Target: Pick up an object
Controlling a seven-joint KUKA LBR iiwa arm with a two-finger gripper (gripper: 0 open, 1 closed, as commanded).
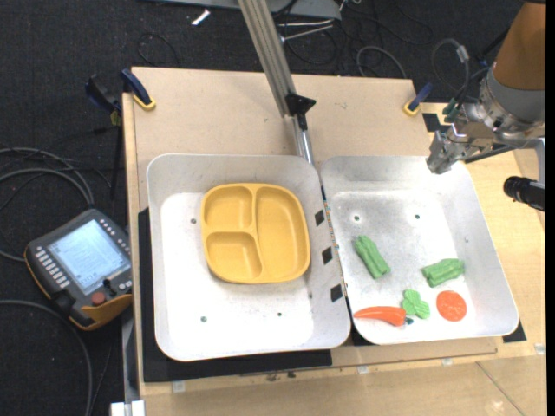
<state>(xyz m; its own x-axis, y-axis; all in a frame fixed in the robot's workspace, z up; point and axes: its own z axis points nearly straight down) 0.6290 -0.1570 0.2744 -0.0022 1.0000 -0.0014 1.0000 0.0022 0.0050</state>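
The right bin [408,211] holds several toy foods: a long green piece [371,256], a green chunk [443,271], a small green piece [415,304], an orange-red round slice [451,305] and an orange-red pepper [381,315]. My gripper [440,160] hangs over the far right corner of this bin, well above and behind the foods, with nothing visible between its fingers. The arm with its orange band [529,37] enters from the upper right.
A yellow three-compartment plate [257,233] lies in the left bin [173,258]. A slanted metal pole [270,46] runs from the top down to the gap between the bins. A teach pendant [82,267] sits on the floor to the left.
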